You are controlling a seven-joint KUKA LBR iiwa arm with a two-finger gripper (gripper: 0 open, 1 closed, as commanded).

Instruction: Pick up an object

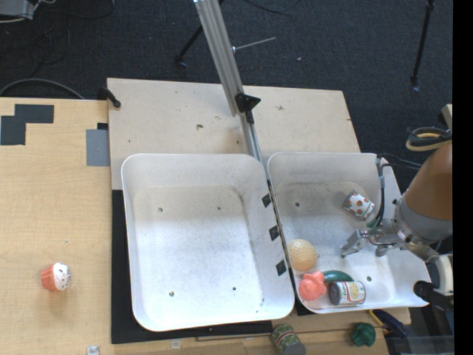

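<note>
The right bin (325, 172) holds several small objects. A white and red toy (358, 205) lies near its far right wall. A tan ball (301, 254) rests by the divider. In the near corner a pink object (312, 286), a dark green piece (339, 275) and a small lying jar (348, 293) are bunched together. My gripper (365, 244) hangs low over the bin floor between the toy and the jar, open, with nothing between its fingers. The arm (429, 198) comes in over the bin's right rim.
The left bin (148, 198) sits beside the right one. An aluminium rail (225, 61) slants down to the divider between them. A red and white toy (56, 277) lies on the wooden bench at left. Two green objects (285, 338) (362, 334) sit in front of the bins.
</note>
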